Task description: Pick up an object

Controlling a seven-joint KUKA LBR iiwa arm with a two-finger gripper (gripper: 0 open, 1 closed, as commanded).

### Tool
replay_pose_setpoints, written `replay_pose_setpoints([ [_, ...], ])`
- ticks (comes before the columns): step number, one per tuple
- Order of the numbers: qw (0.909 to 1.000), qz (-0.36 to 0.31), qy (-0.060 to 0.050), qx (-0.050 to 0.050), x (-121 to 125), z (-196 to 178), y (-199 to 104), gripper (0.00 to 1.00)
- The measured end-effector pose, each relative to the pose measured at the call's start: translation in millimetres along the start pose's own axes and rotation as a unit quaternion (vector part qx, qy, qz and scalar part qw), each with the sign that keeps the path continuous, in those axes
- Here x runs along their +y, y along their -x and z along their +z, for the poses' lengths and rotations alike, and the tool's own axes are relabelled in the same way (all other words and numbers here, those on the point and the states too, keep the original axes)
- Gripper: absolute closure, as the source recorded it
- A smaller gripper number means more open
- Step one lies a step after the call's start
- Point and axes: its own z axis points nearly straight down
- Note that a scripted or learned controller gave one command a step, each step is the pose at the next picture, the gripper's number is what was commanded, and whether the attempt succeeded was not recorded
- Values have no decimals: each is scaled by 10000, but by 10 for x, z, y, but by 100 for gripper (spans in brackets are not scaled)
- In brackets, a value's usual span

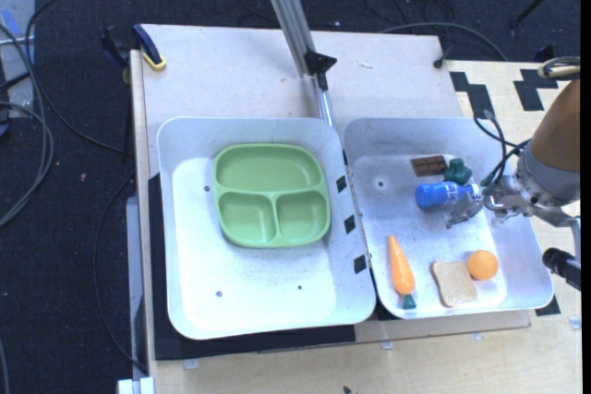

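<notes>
The right bin (380, 163) holds several small things. A blue bottle-like toy (432, 195) lies near its middle, with a brown block (428, 166) and a dark green piece (456, 171) just behind it. An orange carrot (400, 264), a tan bread slice (452, 283) and an orange ball (482, 266) lie toward the front. My gripper (463, 206) hangs low over the bin, right beside the blue toy's right end. It is open, with one finger at the toy's end and the other in front of it; nothing sits between them.
The left bin (180, 235) holds a green divided plate (273, 196). A slanted metal pole (288, 5) rises behind the bins. The arm's grey body (554, 171) covers the right bin's far right edge. Cables lie on the dark floor around the bench.
</notes>
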Motion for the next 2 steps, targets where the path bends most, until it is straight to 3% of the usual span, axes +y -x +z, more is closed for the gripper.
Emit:
replay_pose_setpoints([
  [1,10000,-4,29,-9,16,-133,2,100],
  [2,10000,4,49,-19,-31,-583,46,100],
])
